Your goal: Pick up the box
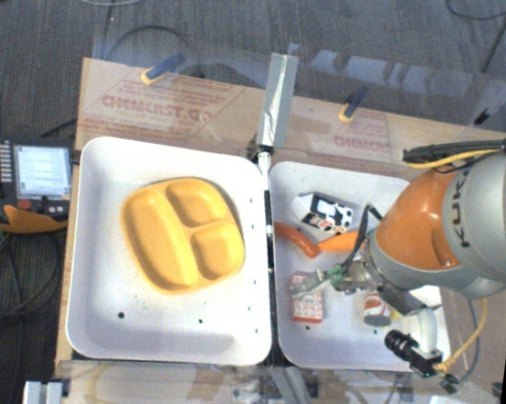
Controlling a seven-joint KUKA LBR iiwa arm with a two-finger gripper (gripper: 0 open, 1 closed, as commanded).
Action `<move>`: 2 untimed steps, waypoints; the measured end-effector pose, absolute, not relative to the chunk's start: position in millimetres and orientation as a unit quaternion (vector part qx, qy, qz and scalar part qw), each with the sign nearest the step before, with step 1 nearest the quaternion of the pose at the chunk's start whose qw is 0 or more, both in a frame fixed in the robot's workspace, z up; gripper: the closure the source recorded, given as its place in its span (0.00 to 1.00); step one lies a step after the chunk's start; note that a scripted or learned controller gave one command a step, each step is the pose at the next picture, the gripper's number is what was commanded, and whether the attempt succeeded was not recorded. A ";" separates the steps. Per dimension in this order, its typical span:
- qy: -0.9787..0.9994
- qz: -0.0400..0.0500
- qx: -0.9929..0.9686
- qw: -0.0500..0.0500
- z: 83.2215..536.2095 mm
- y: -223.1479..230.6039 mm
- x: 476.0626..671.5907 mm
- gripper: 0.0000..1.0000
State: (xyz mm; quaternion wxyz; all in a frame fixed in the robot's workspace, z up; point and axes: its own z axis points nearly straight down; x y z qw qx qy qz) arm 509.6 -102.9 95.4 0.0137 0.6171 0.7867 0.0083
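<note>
A small black and white box (328,214) with red markings lies at the back of the right bin (335,350). A flat red and white packet (307,299) lies nearer the front of that bin. My gripper (339,277) hangs low over the bin's middle, under the orange wrist (420,232). It sits just right of the packet's top corner and in front of the box. The wrist hides much of the gripper's body.
An orange carrot-shaped piece (308,242) lies between the box and the packet. A small round can (374,309) sits right of the gripper. The left bin (90,314) holds a yellow divided tray (184,232). A black connector (409,348) hangs at the front right.
</note>
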 end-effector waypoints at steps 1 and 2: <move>0.734 0.010 0.678 0.013 95.1 -100.2 494.3 0.00; 0.722 0.009 0.692 0.013 94.7 -98.6 493.1 0.00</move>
